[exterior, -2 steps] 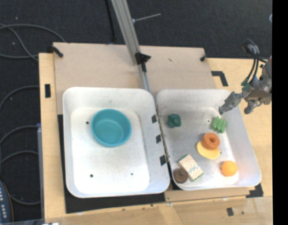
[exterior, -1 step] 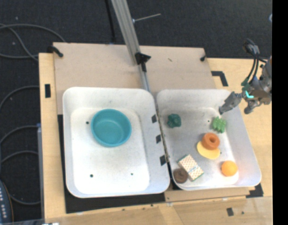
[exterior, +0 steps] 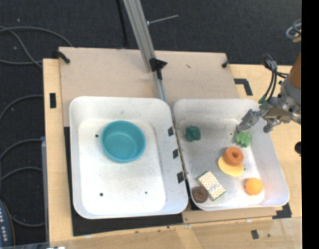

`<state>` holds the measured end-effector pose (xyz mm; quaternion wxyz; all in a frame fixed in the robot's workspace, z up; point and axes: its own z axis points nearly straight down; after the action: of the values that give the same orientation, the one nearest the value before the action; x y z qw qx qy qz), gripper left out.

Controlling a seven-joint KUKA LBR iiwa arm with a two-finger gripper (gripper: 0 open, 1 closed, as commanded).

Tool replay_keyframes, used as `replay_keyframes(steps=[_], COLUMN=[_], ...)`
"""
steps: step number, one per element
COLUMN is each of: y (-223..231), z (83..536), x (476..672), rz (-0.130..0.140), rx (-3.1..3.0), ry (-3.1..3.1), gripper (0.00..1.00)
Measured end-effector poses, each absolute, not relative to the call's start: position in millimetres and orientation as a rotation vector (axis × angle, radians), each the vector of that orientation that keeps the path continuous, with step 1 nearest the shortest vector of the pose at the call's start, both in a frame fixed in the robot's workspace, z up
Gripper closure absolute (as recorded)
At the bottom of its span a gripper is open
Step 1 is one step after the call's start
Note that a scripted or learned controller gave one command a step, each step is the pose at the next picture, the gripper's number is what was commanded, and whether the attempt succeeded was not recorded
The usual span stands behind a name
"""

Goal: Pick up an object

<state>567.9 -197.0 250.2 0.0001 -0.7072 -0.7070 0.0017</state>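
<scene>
My gripper (exterior: pixel 257 122) hangs over the upper right part of the right bin (exterior: pixel 211 110), its two grey fingers spread open with nothing between them. A bright green lumpy piece (exterior: pixel 243 138) lies just below the left finger. Further down, an orange ring (exterior: pixel 233 155) rests on a yellow disc (exterior: pixel 230 168). An orange ball (exterior: pixel 253 186) sits near the bin's front right corner. A dark green lump (exterior: pixel 193 134) lies at the bin's left side. A patterned block (exterior: pixel 211 184) and a brown round piece (exterior: pixel 200 194) lie at the front left.
The left bin (exterior: pixel 86 191) holds a teal bowl (exterior: pixel 123 141). A metal post (exterior: pixel 141 30) slants down from the top to the gap between the bins. Cables (exterior: pixel 273 79) hang by the arm at the right.
</scene>
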Motion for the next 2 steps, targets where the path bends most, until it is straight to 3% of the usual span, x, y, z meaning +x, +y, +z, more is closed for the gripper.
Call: replay_keyframes(steps=[2], y=[-197.6], z=[160.4], x=[576.5], rz=[0.005], rx=[-2.222], ry=[-2.220], gripper=[0.00])
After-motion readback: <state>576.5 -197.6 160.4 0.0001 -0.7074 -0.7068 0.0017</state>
